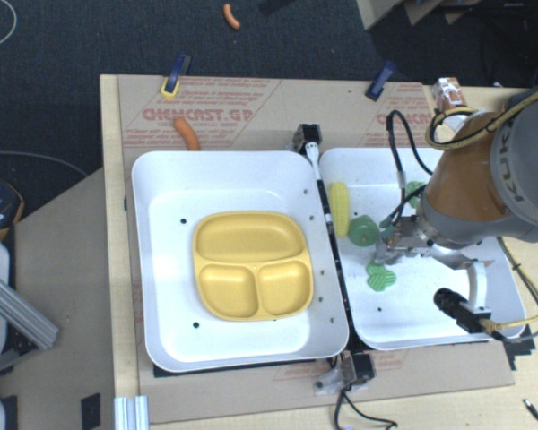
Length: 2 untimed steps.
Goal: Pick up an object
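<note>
Approach is the step in hand. The gripper [390, 245] sits low in the right bin [403, 325], among a yellow corn cob [340, 206], a green round piece [362, 231] and a green leafy piece [380, 278] just nearer. Nothing is visibly held; whether the pincer is open or closed cannot be told. Judged next: settle over one green piece, close, lift straight. The yellow tray [251, 264] lies in the left bin [161, 204].

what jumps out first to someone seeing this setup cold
The yellow divided tray sits alone in the middle of the left bin. Then the grey and orange arm, reaching from the right over the right bin, its gripper down among small green toys beside a yellow corn cob.
</note>
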Each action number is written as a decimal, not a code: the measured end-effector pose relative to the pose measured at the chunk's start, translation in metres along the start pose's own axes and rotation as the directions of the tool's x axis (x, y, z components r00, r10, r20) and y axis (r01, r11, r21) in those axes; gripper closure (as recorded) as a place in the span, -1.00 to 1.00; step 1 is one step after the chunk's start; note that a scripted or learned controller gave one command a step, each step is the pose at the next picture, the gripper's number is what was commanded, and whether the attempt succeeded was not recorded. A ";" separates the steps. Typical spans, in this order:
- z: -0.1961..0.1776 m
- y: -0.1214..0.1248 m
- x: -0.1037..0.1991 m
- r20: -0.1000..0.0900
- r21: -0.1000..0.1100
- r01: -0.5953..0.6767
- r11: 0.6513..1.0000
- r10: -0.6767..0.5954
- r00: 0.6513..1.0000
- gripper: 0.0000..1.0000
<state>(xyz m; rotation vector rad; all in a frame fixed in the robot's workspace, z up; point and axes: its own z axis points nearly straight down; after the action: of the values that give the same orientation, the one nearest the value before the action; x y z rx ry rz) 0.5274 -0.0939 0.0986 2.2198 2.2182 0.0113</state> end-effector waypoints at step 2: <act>-0.099 -0.006 -0.001 0.005 0.001 0.002 1.000 -0.002 1.000 1.00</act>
<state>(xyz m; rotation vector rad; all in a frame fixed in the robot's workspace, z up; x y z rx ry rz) 0.5204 -0.0953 0.1975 2.2158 2.2181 0.0054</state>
